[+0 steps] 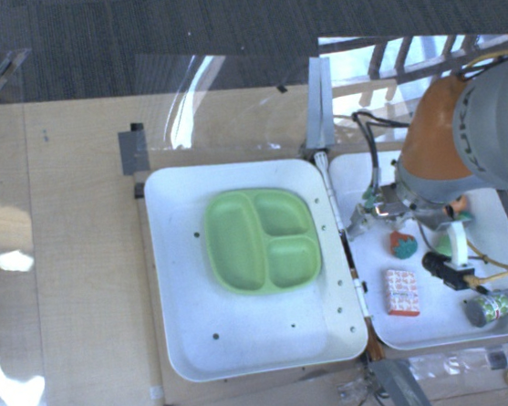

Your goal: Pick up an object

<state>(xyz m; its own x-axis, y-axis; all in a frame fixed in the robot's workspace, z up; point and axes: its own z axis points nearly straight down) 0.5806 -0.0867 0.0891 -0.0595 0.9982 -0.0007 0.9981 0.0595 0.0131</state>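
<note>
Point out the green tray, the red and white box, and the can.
Green tray (239, 242), camera view, its large left compartment.
Box (402, 291), camera view, middle of its top face.
Can (488, 308), camera view, its side.

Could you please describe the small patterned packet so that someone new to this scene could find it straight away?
Look at the right-hand white bin, the one under the grey and orange arm, not the one holding the green divided tray. Near that bin's front left lies the packet. It is the flat rectangle, white with red speckles; the teal and orange lump behind it and the green can to its right are rounded.
</note>
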